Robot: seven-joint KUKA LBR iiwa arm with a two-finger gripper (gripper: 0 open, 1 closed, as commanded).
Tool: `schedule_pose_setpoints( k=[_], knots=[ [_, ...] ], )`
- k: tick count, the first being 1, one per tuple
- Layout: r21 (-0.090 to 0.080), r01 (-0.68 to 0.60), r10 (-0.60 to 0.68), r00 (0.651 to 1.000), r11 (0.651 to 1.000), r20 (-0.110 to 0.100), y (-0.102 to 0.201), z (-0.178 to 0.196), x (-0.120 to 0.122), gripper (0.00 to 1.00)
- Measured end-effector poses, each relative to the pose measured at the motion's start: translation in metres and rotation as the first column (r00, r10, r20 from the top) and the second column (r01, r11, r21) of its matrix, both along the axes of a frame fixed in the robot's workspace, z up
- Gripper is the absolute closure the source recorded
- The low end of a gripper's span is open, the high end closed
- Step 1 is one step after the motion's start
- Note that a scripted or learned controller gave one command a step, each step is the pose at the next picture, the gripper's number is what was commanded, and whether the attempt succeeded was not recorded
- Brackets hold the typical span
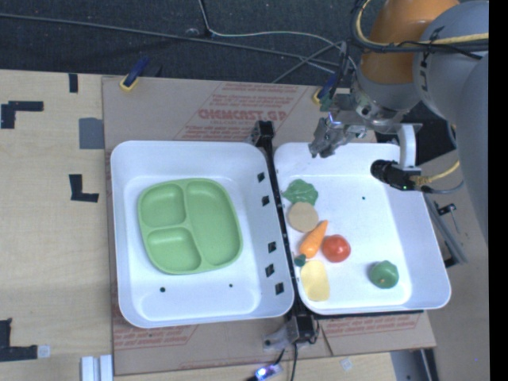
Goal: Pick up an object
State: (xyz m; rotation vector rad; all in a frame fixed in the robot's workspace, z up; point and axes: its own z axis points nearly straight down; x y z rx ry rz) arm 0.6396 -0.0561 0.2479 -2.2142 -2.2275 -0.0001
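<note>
The gripper (325, 145) hung over the right bin's (413, 296) far rim; whether its jaws were apart I could not tell. Near the divider lay 1 toy carrot (314, 239), likely light, hard, slippery; its thick middle looked the best hold.

Below my gripper (324, 145) I see glossy plastic bins (127, 213); left of it, matt brown cardboard (230, 105).

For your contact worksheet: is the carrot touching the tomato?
Touching: in the camera view the carrot lies right against the tomato, no white bin floor between.
</note>
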Motion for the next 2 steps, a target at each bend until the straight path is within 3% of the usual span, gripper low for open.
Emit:
schedule_pose_setpoints(
  k=[2],
  knots=[
    [-0.001,0.001,-0.001,1.000,1.000,-0.001,0.112,-0.026,0.008,1.00]
  ],
)
